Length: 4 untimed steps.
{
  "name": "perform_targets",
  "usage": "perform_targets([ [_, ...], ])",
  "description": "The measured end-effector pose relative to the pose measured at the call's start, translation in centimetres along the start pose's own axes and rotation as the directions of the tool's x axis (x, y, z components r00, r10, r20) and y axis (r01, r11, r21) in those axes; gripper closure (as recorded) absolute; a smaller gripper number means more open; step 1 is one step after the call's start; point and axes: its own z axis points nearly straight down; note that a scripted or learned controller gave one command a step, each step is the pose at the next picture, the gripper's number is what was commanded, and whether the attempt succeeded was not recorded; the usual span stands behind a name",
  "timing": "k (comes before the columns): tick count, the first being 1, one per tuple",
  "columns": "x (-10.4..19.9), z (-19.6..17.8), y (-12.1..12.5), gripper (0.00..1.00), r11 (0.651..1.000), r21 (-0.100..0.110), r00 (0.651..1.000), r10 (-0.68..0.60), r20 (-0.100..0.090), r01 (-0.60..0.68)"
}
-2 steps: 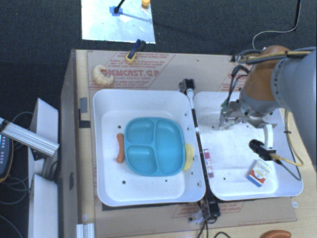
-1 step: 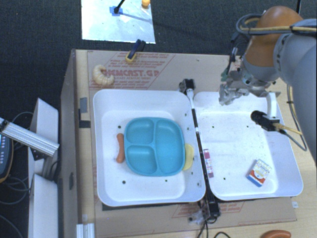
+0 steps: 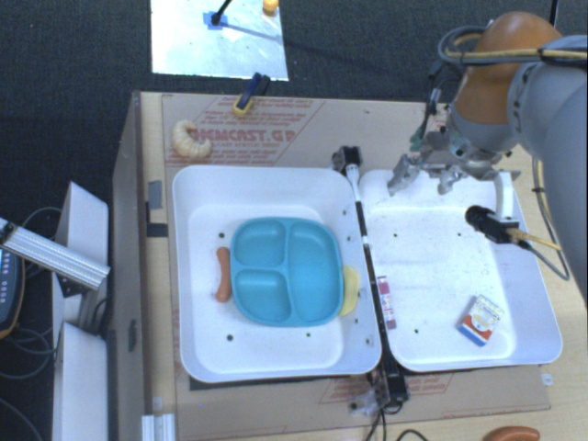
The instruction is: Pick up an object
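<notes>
Over right bin's far edge: end effector (image 3: 422, 180), fingers spread, grasping nothing.
Small carton (image 3: 480, 320) lies well below it, apart.

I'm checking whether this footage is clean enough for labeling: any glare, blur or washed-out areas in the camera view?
In the camera view, the two shallow white plastic bins look bright and nearly washed out; the shiny silver sheet beyond the bench shows patchy glare; the grey arm's gripper is slightly soft; the small white and orange carton and the turquoise divided plate stay readable.
</notes>
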Motion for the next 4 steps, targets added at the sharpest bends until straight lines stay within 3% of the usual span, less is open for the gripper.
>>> perform_targets([
  [1,-2.4,8.0,-1.8,0.00,1.000,0.004,1.000,0.003,0.000,-0.003],
  [2,-2.0,10.1,-1.5,0.00,1.000,0.002,1.000,0.001,0.000,-0.001],
  [3,-1.7,10.1,-10.3,0.00,1.000,0.004,1.000,0.004,-0.001,-0.004],
  [4,-7.6,5.3,-2.5,0.00,1.000,-0.002,1.000,0.001,0.001,-0.001],
])
